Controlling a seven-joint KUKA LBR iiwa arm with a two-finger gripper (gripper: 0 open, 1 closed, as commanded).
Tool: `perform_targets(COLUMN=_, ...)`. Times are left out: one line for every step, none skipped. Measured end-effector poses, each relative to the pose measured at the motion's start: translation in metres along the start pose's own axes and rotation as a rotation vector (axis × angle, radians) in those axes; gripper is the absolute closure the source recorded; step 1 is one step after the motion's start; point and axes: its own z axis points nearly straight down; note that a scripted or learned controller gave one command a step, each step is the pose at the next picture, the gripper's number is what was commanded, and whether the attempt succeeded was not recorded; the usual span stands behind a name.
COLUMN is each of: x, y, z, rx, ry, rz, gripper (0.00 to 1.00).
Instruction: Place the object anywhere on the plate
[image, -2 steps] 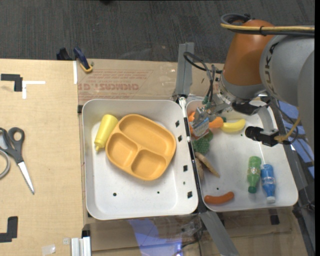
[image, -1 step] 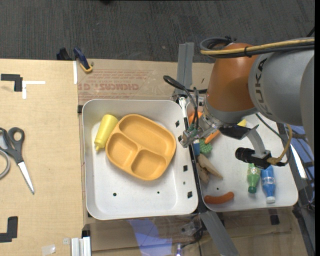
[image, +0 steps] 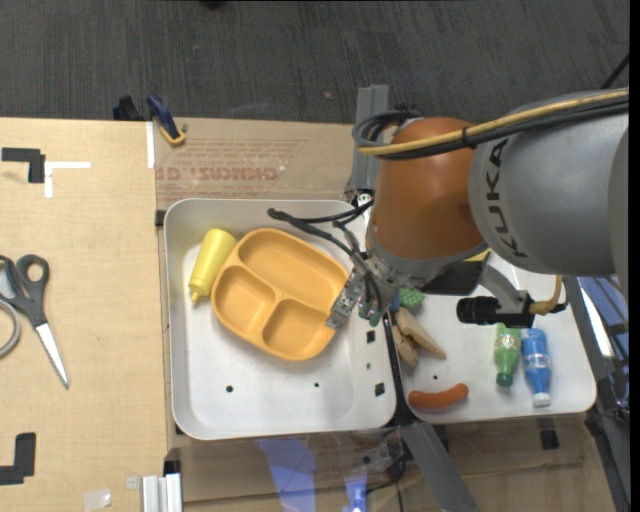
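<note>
An orange-yellow divided plate (image: 275, 293) lies in the left bin (image: 260, 405), with nothing on it. My gripper (image: 355, 302) hangs low at the plate's right rim, close to the wall between the two bins. The big orange wrist above hides much of it. I see nothing clearly held in it. A yellow bottle (image: 209, 262) lies against the plate's left edge. In the right bin (image: 570, 400), a small green piece (image: 411, 297) and a tan wooden object (image: 416, 341) lie just right of the gripper. A red-brown sausage (image: 438, 397) lies near that bin's front.
A green bottle (image: 507, 356) and a blue bottle (image: 537, 366) lie side by side at the right bin's right end. Scissors (image: 35, 310) rest on the bench far left. A cardboard sheet (image: 240, 165) lies behind the bins.
</note>
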Motion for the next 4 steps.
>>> perform_targets(x=-0.03, y=0.043, z=0.078, rx=-0.003, ry=-0.003, rz=-0.607, gripper=1.0)
perform_targets(x=-0.049, y=0.051, z=-0.098, rx=-0.002, ry=-0.003, rz=-0.708, gripper=1.0)
perform_targets(x=-0.003, y=0.045, z=-0.003, rx=-0.002, ry=-0.002, rz=-0.933, gripper=1.0)
perform_targets(x=-0.003, y=0.045, z=-0.003, rx=-0.002, ry=-0.002, rz=-0.934, gripper=0.0)
